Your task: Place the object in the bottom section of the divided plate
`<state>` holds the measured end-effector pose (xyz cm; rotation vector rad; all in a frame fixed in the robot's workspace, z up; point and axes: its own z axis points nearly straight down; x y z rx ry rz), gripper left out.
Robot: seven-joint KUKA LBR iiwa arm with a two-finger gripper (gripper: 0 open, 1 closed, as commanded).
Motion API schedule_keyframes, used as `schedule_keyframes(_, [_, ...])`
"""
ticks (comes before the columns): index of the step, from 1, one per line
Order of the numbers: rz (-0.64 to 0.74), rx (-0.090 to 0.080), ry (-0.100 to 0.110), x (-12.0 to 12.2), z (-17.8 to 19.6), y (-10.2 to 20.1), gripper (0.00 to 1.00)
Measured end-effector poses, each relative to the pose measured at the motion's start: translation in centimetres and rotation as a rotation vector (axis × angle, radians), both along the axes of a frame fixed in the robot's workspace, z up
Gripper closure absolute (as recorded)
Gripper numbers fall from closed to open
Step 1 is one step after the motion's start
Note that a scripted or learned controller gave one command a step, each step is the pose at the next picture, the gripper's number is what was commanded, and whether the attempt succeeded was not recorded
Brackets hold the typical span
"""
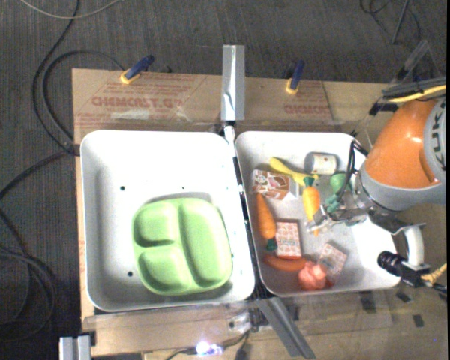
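From my station I see the left bin [97, 223] carrying the green divided plate [182, 247], which lies a little toward the bin's lower half. It has two smaller sections on its left side and one long section on its right. Nothing sits in any of them.

Across the divider, the right bin [367, 265] is crowded with toy food. A carrot [264, 215] lies lengthwise near the bin's left wall, with a small printed box [271, 184] above it and another printed box [288, 238] beside its lower end. Below that box lies a red sausage-like piece [284, 262], and just right of it a pinkish-red lump [313, 275] touching a small patterned packet [332, 256]. Higher up, a yellow banana [286, 168] points toward a grey can [322, 163] lying on its side. A small orange-and-yellow piece [311, 199] sits below the banana.

The hand [331, 210] is down among these items, just right of that orange-and-yellow piece, with something green [337, 183] beside it. I cannot tell how wide its fingers stand or whether they have hold of anything. The arm's orange band [401, 152] rises at the far right.
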<state>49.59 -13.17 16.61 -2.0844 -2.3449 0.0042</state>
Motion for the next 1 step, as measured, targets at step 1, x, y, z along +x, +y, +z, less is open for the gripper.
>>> schedule_keyframes(1, [0.19, 0.001, -0.001, -0.9, -5.2, 1.24, 1.0])
